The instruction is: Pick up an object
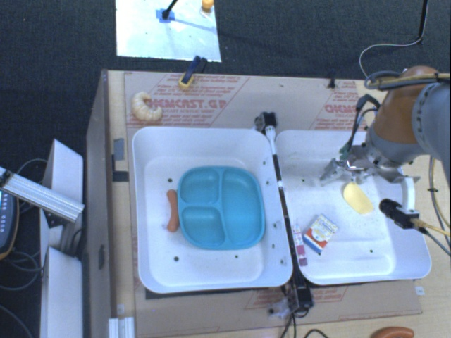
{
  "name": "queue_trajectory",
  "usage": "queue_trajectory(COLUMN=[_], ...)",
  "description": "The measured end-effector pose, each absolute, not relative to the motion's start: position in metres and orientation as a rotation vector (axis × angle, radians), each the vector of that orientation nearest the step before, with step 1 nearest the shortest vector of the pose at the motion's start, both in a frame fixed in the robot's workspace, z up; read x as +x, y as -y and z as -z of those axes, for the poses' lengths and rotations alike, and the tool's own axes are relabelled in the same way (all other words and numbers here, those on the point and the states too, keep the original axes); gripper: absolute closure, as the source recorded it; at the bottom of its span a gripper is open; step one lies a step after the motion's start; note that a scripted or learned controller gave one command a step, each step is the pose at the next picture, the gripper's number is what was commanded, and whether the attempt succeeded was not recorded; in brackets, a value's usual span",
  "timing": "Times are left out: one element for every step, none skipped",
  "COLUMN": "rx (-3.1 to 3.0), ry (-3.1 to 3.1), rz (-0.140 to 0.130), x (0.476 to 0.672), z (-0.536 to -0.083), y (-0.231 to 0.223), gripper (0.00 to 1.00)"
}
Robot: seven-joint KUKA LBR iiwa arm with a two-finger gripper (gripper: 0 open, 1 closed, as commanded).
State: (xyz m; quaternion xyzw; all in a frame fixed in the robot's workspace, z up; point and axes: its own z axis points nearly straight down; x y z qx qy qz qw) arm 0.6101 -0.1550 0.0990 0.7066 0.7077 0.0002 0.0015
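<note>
Just below the spread, empty tool (345, 169) lies the yellow piece (358, 198), apart.

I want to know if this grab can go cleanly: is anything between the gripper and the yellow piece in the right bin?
Nothing visible. The gripper hangs just above-left of the yellow piece; the small box lies apart, nearer the camera.

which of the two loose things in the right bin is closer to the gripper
The yellow piece, lying just below the gripper. The small red and white carton sits farther off, toward the bin's front.
</note>
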Motion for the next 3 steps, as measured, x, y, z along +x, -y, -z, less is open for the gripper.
queue_trajectory(rx=[2.219, 2.217, 2.219], ry=[-2.222, -2.22, -2.221], rz=[-0.001, -0.002, -0.002], x=[0.595, 0.592, 0.57], z=[-0.085, -0.133, -0.085], y=[0.163, 0.173, 0.175], gripper=[0.0, 0.0, 0.0])
